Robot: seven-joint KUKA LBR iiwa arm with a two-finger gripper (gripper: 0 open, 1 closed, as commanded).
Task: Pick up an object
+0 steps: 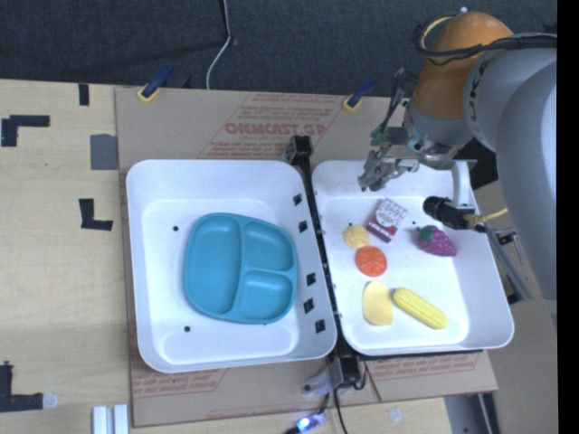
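The right bin (470, 333) holds several toy foods. A small red and white box (387, 219) stands near the middle back, with a purple grape bunch (436, 240) to its right. A yellow piece (355, 237) and an orange-red round piece (371, 261) lie left of centre. Toward the front lie a yellow lemon-like piece (377, 304) and a corn cob (420, 308). My gripper (373, 179) hangs over the back of this bin, just above and left of the box, with nothing visibly between its fingers.
The left bin (149, 197) bears a blue sectioned plate (241, 268). A black hinge strip (310, 233) runs between the bins. The grey arm with its orange band (457, 52) fills the upper right. Cardboard lies under both bins.
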